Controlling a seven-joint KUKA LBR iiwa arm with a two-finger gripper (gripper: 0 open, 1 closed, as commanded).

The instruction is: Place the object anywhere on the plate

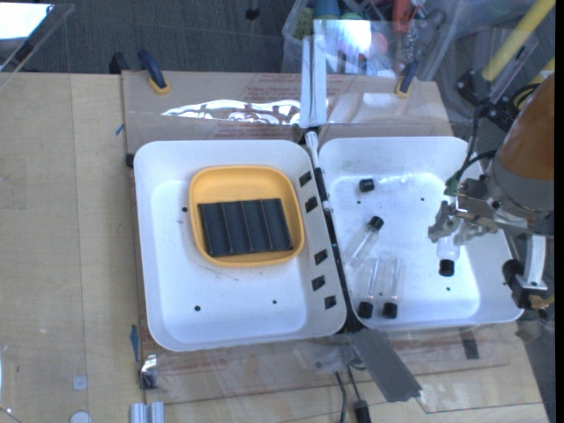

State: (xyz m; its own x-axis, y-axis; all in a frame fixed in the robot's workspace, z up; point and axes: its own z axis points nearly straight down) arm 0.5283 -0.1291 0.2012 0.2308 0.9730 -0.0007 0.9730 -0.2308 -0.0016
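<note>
Nothing is done yet: the gripper (447,241) hangs over a vial (446,261), jaws state unclear; the plate (204,186), far left, carries no vial.

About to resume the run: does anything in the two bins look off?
Nothing looks damaged or spilled. The clear vials lie scattered in the right bin. The yellow plate in the left bin already holds a dark ridged block.

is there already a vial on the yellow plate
No, the yellow plate in the left bin carries just a dark ribbed insert, while the clear vials lie in the right bin.
</note>
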